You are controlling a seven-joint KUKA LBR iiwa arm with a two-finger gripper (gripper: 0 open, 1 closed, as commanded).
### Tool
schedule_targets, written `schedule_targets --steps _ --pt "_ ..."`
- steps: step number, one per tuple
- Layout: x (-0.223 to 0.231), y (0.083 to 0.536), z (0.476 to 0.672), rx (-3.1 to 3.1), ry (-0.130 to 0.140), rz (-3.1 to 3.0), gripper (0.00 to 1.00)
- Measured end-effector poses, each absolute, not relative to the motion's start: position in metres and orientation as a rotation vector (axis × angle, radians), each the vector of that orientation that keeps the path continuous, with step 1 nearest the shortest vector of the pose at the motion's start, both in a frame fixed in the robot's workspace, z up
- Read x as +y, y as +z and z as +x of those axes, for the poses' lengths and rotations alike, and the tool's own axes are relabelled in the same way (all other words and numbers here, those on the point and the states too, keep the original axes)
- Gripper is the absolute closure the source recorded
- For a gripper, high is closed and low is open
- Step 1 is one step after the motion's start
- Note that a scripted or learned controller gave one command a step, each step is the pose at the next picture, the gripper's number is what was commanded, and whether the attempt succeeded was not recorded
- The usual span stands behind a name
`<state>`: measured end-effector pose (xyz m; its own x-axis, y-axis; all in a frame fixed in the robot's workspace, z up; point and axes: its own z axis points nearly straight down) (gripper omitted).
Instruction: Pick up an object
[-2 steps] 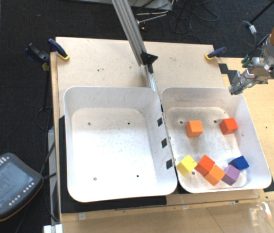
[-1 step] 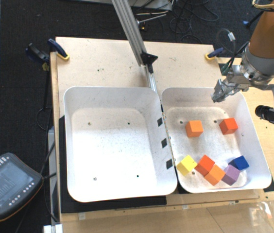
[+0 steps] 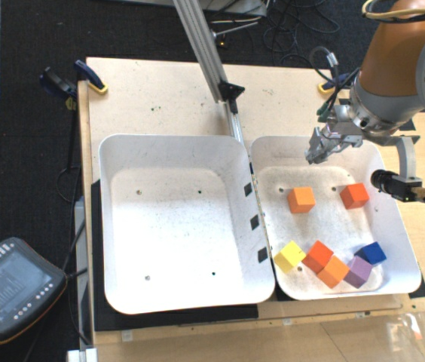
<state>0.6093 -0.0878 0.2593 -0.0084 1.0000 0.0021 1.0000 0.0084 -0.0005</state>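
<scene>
Reaching in from the right, the grey arm with its orange band hangs its jaws [image 3: 319,154] over the far rim of the right bin [image 3: 402,232]; whether they are parted or closed cannot be told from this slanted view, and no block sits between them; the wooden surface [image 3: 160,96] carries two shallow white bins side by side, and the left bin [image 3: 114,202] shows only a few dark specks on its floor; all the blocks lie in the right bin; an orange cube [image 3: 301,200] rests near the middle of its far half, below the jaws and apart from them; a red-orange cube [image 3: 355,195] lies to its right, well apart from it; toward the near edge a cluster gathers, with a yellow cube [image 3: 290,256] at its left, a red cube [image 3: 319,255] just beside it, an orange cube at the front [image 3: 334,271] touching the red one, a purple cube [image 3: 359,271] next to that, and a blue cube [image 3: 371,253] behind the purple one; a slanted metal rail [image 3: 201,40] crosses the far part of the surface toward the gap between the bins; a handheld controller [image 3: 5,289] lies off the surface at the lower left.
</scene>
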Motion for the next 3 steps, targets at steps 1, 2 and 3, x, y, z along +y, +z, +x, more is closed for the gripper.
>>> schedule_targets --steps 1,2,3 --pt "-0.036 0.244 0.594 -2.228 0.001 -2.210 1.00" --pt "0.023 0.238 0.570 -2.229 0.001 -2.209 1.00" --pt "0.082 0.244 0.553 -2.229 -0.002 -2.210 1.00"
